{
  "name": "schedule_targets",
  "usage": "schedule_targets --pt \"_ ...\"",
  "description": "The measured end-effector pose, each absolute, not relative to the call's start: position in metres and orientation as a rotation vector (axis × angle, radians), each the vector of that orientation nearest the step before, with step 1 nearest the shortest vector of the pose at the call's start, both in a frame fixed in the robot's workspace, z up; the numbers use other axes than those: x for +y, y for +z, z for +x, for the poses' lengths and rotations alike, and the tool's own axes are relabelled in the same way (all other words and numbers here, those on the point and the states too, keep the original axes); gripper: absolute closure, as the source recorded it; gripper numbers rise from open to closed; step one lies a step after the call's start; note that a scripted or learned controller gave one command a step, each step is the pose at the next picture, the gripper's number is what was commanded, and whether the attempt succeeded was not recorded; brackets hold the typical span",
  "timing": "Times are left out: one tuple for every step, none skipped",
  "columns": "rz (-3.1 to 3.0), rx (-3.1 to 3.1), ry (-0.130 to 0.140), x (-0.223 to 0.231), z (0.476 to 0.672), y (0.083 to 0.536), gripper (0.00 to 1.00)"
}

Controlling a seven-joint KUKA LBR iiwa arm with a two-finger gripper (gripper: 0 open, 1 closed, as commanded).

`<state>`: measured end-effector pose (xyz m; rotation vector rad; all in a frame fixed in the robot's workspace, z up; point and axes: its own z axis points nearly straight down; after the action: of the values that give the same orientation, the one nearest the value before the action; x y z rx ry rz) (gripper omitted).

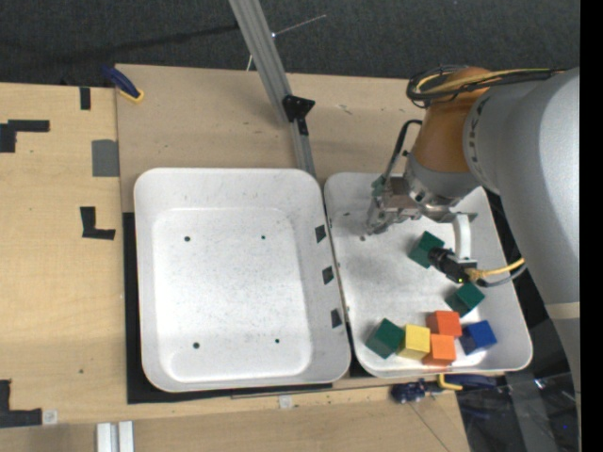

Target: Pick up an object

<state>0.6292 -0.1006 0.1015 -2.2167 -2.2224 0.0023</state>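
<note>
Down in the right bin (350, 252), the gripper (377, 217) hangs over the bare upper-left floor, and whether it is spread or closed I cannot tell. The blocks are small, plain-coloured cubes: a dark green block (426, 250) just right of the gripper, a teal block (465, 298) lower right, and a tight cluster near the bottom rim with a green block (384, 337), yellow block (416, 340), two orange blocks (443, 335) and a blue block (479, 335). The left bin (226, 271) lies alongside.
</note>
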Motion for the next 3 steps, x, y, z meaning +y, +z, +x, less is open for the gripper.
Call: schedule_targets --pt "-2.222 -2.223 -0.002 -0.104 0.629 0.144 1.00" --pt "-2.221 -2.225 -0.004 -0.101 0.631 0.187 1.00" --pt "-2.221 -2.226 -0.005 -0.093 0.636 0.233 1.00"
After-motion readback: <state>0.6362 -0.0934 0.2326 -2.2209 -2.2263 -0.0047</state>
